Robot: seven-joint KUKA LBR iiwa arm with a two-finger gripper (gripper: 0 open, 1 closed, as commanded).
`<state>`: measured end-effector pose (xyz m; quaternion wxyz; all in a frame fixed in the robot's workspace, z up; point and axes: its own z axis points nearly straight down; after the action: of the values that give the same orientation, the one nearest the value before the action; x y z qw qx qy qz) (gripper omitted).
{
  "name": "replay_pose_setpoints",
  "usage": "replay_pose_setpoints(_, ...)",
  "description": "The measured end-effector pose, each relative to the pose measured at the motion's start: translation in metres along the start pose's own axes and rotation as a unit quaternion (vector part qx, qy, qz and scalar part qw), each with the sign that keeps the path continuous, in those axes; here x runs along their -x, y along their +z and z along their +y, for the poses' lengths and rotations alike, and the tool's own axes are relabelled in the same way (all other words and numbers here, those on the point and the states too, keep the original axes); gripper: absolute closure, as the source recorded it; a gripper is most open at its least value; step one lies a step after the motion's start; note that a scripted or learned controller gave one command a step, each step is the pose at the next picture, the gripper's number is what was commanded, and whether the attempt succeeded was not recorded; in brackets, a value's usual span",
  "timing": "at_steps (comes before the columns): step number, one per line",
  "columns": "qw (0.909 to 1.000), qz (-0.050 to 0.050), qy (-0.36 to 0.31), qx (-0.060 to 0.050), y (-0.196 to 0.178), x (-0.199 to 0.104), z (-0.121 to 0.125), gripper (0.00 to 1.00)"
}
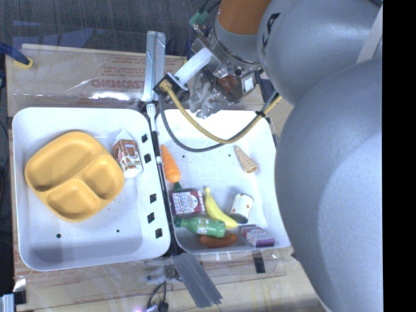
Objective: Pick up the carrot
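Carrot (170, 164) beside bin wall, carton (187, 202) just below; gripper (207, 103) state unclear

I see two bins side by side on the table (71, 64). In the left bin (39, 239) a divided plate (73, 174) lies left of a small carton (127, 153). In the right bin (273, 194), the carrot (169, 164) lies along the left wall, a cone (246, 159) to its right, and a banana (218, 208), a bottle (200, 225) and a box (187, 201) in front.
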<state>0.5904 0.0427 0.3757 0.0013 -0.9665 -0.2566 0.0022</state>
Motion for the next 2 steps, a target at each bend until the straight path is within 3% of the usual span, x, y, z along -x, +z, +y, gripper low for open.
replay_pose_setpoints(1,0.9939,0.003,0.11,0.002,-0.045,-0.001,-0.075,1.0)
replay_pose_setpoints(2,0.9931,-0.001,0.117,0.001,0.098,0.054,-0.136,1.0)
